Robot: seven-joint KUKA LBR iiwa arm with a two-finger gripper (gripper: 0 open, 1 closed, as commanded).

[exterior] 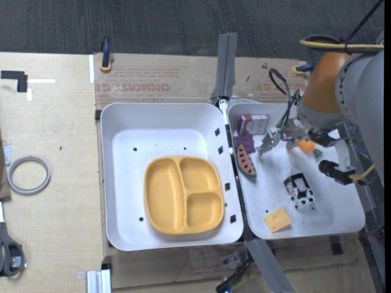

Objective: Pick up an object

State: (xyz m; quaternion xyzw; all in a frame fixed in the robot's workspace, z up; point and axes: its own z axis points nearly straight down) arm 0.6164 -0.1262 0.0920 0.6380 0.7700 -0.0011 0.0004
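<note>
Here, end effector (273, 140) near right bin's (342, 224) far rim, beside watermelon slice (245, 160).

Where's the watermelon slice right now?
The watermelon slice lies in the right bin, against its left wall, just below the purple box and left of the gripper.

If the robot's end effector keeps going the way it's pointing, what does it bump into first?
The end effector points left and downward in the right bin. Going straight on, it would probably meet the watermelon slice toy first, though depth is hard to judge from above.
</note>
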